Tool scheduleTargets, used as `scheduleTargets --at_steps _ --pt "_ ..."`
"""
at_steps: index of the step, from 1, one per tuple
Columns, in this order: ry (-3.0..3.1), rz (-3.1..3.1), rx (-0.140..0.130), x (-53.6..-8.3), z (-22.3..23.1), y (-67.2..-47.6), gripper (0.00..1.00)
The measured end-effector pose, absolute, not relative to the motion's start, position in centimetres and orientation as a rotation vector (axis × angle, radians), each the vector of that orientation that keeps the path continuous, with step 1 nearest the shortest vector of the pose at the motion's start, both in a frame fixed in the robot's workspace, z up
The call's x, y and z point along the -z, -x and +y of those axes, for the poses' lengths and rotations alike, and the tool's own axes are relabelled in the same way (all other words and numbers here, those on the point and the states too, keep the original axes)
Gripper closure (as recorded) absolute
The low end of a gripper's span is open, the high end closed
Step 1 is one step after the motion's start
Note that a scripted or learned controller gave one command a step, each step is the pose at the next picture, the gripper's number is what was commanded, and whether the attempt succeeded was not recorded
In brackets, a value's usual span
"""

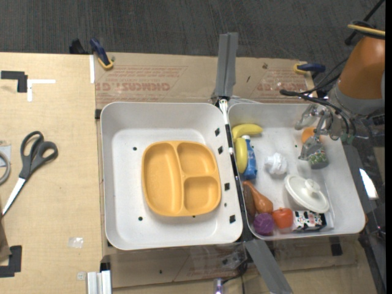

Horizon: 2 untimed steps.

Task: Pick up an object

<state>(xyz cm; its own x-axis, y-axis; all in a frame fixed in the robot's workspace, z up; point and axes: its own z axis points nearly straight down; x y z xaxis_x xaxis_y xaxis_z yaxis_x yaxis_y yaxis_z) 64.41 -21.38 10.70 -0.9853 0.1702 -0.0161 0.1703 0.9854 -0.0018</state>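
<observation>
My gripper [318, 141] hangs over the far right part of the right bin [349, 182], below the orange band of the arm [362, 66]. A small green-grey speckled object [317, 158] sits right at its tip; whether it is gripped or just lying beneath is unclear. A small orange piece [307, 136] shows just left of the gripper. The same bin holds a yellow banana [246, 130], a blue bottle [248, 163], a crumpled white lump [275, 163], a white lid [306, 192], a brown carrot-shaped piece [256, 197], a purple ball [264, 224], a red tomato [282, 217] and a black-and-white box [308, 221].
The left bin [116, 164] bears an orange divided plate [181, 178]. Scissors [27, 161] lie on the wooden bench at the left. A grey bar [226, 66] stands behind the gap between the bins. Cables and clamps cluster by the arm at the upper right.
</observation>
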Motion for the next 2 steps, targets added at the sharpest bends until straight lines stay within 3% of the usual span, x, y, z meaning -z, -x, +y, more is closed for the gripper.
scheduleTargets --at_steps 1,2 --pt "-0.486 3.097 0.0 -9.4 -21.8 -63.3 0.0" --pt "-0.481 3.092 0.003 -10.6 -21.8 -63.5 1.0"
